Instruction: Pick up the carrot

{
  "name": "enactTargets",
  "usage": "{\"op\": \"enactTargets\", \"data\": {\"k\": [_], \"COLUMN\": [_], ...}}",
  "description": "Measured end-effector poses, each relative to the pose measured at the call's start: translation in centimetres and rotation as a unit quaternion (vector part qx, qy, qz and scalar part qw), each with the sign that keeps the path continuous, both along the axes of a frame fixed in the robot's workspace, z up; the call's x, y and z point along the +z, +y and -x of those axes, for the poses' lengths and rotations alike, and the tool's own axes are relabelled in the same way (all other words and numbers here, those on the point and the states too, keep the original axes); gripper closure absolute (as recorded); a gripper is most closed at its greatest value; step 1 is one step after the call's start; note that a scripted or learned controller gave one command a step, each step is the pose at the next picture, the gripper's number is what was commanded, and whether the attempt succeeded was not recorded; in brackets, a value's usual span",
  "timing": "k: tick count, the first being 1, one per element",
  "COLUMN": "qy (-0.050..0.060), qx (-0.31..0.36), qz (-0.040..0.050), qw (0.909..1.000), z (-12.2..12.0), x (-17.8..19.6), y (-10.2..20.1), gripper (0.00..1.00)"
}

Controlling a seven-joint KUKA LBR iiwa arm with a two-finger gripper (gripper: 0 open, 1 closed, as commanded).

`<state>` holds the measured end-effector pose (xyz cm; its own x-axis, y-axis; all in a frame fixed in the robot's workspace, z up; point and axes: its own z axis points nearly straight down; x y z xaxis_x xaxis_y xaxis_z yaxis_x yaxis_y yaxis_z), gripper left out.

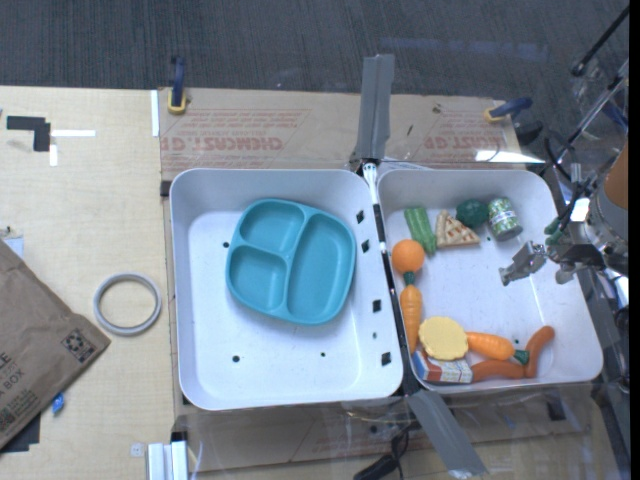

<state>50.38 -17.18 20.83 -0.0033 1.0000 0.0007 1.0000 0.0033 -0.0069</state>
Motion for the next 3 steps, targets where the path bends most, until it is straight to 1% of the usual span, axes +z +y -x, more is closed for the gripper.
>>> {"op": "enactTargets", "data": {"k": [1, 2, 3], "qy": [0.000, -0.005, -0.005], "qx": [0.139, 0.204, 0.268], "qz": [-0.0012, -0.0018, -0.0007], "qw": [0.9903, 0.9790, 0.9635], "z": [2.6, 2.3, 2.4], "x": [-7.7, -11.4, -11.6], "y": [6.7, 6.8, -0.8], "gripper": [0.00, 0.00, 0.00]}}
